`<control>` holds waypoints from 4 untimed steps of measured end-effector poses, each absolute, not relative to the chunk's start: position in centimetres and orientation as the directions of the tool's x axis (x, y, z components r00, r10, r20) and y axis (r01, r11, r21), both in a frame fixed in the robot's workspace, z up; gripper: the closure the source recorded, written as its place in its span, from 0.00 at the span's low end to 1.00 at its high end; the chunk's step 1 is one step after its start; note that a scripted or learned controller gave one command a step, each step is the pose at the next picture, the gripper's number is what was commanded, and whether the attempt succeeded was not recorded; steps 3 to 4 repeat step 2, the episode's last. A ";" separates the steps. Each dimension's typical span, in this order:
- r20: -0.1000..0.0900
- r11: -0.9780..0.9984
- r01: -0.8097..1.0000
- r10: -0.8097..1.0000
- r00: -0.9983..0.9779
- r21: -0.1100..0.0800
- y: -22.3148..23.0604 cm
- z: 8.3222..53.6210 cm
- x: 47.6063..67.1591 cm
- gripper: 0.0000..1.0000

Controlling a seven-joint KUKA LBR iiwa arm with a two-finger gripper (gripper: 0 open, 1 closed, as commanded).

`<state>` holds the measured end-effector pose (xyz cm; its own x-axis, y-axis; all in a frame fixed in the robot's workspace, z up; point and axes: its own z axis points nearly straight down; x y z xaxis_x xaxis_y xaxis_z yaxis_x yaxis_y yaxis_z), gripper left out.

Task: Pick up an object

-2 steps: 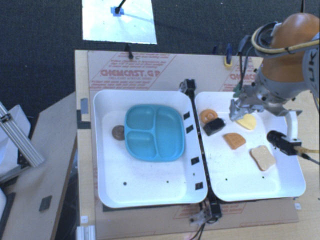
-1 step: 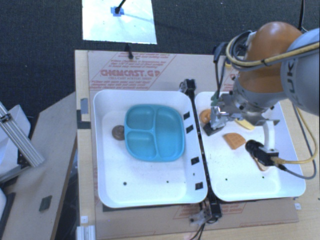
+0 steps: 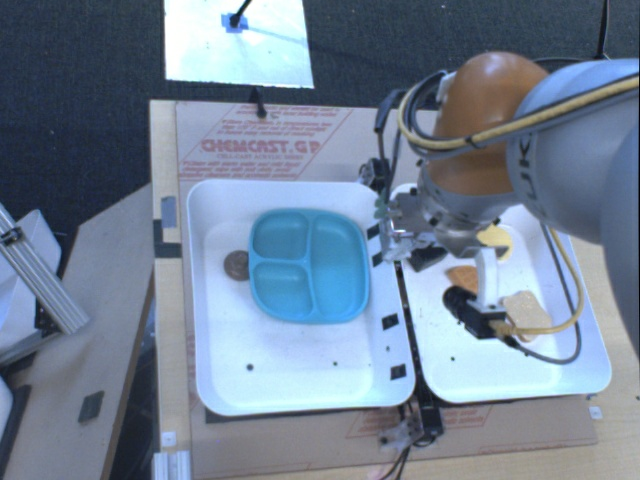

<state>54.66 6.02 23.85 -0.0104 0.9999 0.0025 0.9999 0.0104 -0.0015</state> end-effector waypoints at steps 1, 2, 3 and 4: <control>0.002 0.010 1.000 1.000 -0.010 -0.002 10.9 23.6 52.8 1.00; 0.000 0.004 1.000 1.000 -0.004 0.000 10.6 23.6 52.9 0.00; 0.000 0.004 1.000 1.000 -0.004 0.000 10.6 23.6 52.9 0.00; 0.000 0.004 1.000 1.000 -0.004 0.000 10.6 23.6 52.9 0.00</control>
